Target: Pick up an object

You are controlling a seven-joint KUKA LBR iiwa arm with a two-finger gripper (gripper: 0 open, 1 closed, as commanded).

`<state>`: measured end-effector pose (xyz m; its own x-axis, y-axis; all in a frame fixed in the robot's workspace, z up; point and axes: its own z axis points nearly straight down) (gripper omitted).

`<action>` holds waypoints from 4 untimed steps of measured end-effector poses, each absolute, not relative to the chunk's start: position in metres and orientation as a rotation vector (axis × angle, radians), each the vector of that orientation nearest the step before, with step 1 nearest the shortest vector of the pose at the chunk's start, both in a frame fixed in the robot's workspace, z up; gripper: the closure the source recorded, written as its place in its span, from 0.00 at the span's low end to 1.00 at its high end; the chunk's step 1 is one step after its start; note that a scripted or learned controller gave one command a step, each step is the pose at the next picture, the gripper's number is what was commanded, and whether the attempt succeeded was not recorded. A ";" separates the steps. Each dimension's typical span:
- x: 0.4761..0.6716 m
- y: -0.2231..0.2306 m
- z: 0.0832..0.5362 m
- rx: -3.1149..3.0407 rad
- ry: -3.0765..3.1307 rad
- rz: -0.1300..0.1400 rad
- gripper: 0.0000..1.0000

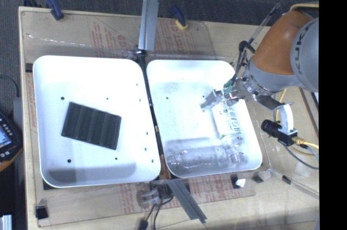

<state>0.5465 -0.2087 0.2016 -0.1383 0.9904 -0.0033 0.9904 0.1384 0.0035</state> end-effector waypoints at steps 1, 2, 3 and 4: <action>0.545 -0.208 0.197 2.062 2.373 -0.002 0.00; 0.545 -0.209 0.197 2.062 2.373 -0.002 0.00; 0.545 -0.209 0.197 2.062 2.373 -0.002 0.00; 0.526 -0.211 0.217 2.241 2.201 -0.002 0.00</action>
<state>0.5264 -0.2115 0.2170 0.0178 0.9998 -0.0015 0.9998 -0.0178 -0.0004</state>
